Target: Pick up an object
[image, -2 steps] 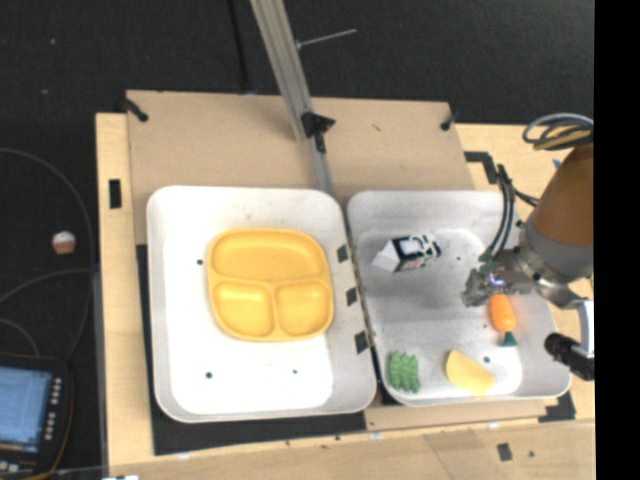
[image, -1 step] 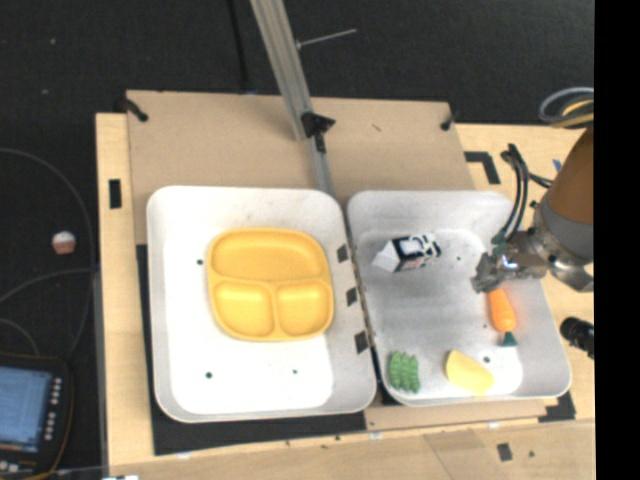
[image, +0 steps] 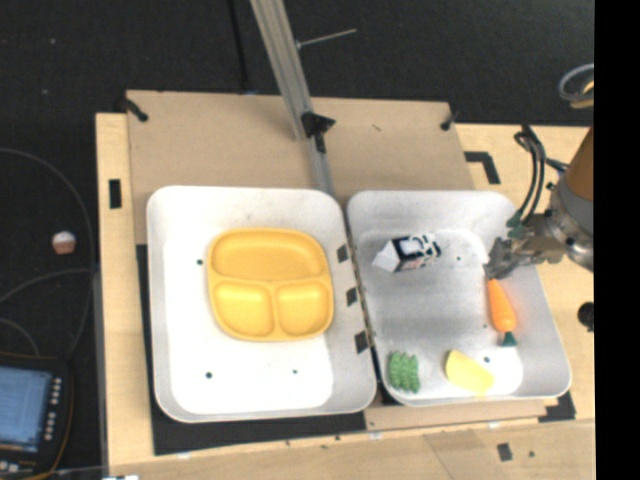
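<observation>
Claw (image: 503,257): over right bin (image: 440,208), just above carrot (image: 501,306); spread or pressed together cannot be told | carrot: at right wall | left bin (image: 180,368): yellow tray (image: 269,283)

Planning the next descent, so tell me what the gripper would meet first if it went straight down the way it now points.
Probably the top end of the carrot, which lies just below the gripper in the right bin. Depth is hard to judge from this slanted view, so it might instead meet the bin floor beside the carrot.
</observation>
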Robot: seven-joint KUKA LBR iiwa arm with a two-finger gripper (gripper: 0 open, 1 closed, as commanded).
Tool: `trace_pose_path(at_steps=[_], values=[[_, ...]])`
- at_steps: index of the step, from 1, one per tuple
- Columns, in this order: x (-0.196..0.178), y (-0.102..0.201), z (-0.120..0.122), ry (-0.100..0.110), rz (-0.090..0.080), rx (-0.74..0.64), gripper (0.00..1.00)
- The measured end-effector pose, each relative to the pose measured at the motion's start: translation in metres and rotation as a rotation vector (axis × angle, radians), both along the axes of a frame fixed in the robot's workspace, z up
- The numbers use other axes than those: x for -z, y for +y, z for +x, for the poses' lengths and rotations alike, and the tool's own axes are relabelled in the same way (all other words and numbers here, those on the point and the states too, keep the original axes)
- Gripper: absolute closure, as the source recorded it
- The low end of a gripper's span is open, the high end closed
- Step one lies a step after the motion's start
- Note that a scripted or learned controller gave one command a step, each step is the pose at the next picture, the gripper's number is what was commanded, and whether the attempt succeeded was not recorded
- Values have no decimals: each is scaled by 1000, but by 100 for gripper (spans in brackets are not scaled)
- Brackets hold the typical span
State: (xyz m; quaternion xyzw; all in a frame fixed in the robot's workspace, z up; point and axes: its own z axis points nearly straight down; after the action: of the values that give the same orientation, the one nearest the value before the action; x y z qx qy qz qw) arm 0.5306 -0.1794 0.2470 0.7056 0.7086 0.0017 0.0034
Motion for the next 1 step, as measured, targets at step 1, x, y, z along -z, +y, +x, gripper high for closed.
trace_pose_path(at_steps=[1], values=[[-7,51,18,4,3,-4,100]])
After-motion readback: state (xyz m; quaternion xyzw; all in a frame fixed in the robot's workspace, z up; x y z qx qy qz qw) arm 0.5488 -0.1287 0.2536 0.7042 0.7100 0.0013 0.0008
